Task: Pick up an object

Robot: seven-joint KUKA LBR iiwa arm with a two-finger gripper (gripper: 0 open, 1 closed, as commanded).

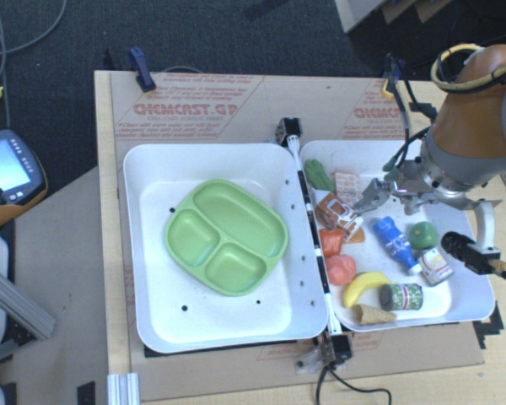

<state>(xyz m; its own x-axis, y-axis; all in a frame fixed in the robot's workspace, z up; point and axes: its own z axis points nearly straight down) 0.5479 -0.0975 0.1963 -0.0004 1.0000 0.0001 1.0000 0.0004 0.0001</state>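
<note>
- Two white bins are seen side by side on the bench; the left bin (152, 310) is taken up by a green divided plate (227, 236), set level near its middle.
- The right bin (472, 306) is crowded with small items, and over its upper part the grey and orange arm (472, 116) is reached in from the right.
- The gripper (378, 194) is held low above the bin's upper left area, just beside a snack packet (337, 212); nothing is seen between its fingers, and whether the jaws are apart or together cannot be told.
- A banana (364, 286) is laid near the front rim, touching a dark can (402, 297) on its side.
- A blue bottle (395, 240) is found mid-bin, with a green ball (422, 234) just to its right.
- A red piece (341, 268) is spotted close to the bins' shared wall.
</note>
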